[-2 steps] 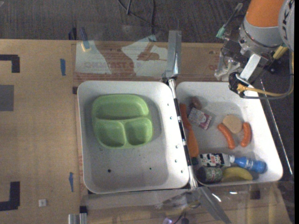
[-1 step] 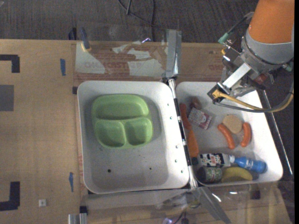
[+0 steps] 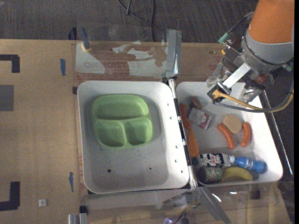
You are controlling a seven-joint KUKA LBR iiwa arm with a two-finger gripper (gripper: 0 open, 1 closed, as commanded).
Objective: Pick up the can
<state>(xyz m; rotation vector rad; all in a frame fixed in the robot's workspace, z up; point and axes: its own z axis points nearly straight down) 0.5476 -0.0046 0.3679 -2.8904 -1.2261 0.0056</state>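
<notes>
The can (image 3: 211, 174) is dark with a green label and lies on its side in the front left corner of the right bin (image 3: 273, 146). It is wedged between a bottle (image 3: 229, 161) behind it and a banana (image 3: 238, 173) to its right. My gripper (image 3: 220, 81) hangs over the back edge of the right bin, well behind the can and apart from it. Nothing shows in its grasp.
The right bin also holds two sausages (image 3: 225, 135), a round tan bun (image 3: 232, 123), a pink packet (image 3: 201, 118), a carrot (image 3: 193, 143) along the left wall and a small brown piece (image 3: 196, 102). A green divided plate (image 3: 122, 120) lies in the left bin (image 3: 88, 171).
</notes>
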